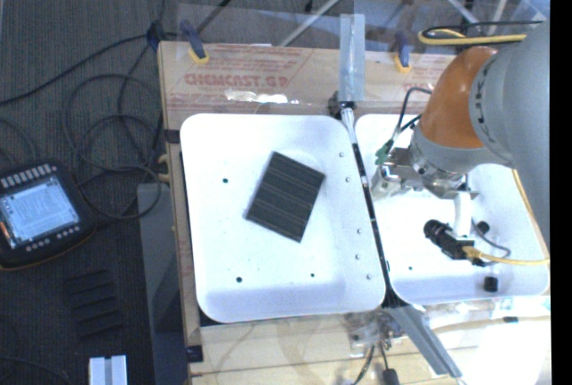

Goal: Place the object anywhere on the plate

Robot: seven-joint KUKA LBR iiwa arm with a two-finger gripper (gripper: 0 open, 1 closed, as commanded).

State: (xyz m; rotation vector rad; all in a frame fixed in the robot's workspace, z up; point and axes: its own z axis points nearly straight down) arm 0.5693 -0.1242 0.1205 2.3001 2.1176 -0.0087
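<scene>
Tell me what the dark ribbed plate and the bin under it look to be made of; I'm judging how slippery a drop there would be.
The dark ribbed plate looks like matte black rubber or plastic: parallel grooves, no glare. The left bin looks like smooth white moulded plastic, with rounded corners and a faint sheen. Neither is certain from this view.

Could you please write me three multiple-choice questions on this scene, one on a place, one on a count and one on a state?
1. Where does the dark ribbed plate lie?
A. left bin
B. right bin
C. on the floor

2. How many white bins sit on the bench?
A. one
B. two
C. three

3. How does the plate sit in its bin?
A. square to the walls
B. turned askew
C. standing on edge

Answers:
1. A, it rests in the left bin.
2. B, the left bin and the right bin sit side by side.
3. B, its edges run slantwise to the bin walls.
</scene>
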